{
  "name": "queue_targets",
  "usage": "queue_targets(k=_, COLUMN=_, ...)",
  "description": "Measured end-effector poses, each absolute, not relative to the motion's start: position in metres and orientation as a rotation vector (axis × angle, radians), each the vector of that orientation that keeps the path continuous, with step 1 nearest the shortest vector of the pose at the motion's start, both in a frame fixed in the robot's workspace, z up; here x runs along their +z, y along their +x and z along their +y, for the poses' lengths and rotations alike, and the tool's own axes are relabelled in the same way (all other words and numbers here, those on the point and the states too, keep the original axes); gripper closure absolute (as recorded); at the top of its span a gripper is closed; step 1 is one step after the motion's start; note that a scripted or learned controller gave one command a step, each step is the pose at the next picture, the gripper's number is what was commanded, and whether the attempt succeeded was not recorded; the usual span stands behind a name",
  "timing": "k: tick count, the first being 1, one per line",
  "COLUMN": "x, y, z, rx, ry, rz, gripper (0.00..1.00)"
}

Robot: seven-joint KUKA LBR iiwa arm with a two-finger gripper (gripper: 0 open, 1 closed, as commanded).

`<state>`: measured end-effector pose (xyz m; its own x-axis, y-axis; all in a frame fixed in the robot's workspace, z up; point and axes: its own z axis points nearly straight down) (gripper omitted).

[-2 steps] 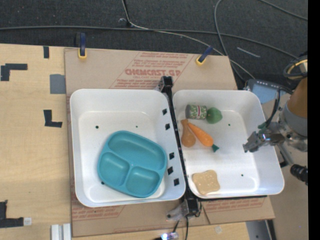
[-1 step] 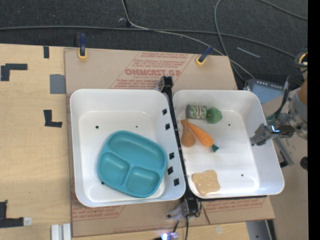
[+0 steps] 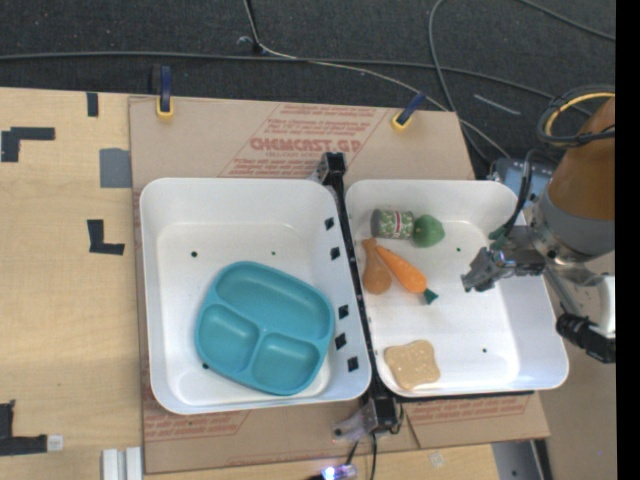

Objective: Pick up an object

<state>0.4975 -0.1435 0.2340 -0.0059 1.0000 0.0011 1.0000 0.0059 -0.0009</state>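
Cardboard-topped bench [image 3: 300, 138], glossy white bins [image 3: 160, 208], divided teal tray [image 3: 263, 328], claw [image 3: 480, 276] grip unclear

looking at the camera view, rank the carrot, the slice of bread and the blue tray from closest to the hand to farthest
From the hand:
1. carrot, right bin, just to its left in view
2. slice of bread, right bin's near edge
3. blue tray, left bin

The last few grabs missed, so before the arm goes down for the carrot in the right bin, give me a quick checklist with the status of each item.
1. Carrot in view, uncovered: ok.
2. Gripper over the right bin: ok.
3. Gripper directly above carrot: not ok, it sits to the carrot's right.
4. Clearance around carrot: not ok, brown piece touches it.
5. Finger opening: cannot tell.
6. Nothing already in the gripper: cannot tell.
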Motion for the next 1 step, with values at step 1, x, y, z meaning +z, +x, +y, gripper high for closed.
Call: queue_targets(k=1, x=0.2421, y=0.5113, z=-0.0925, rx=-0.001, ry=-2.212, rz=-2.228, gripper=1.00)
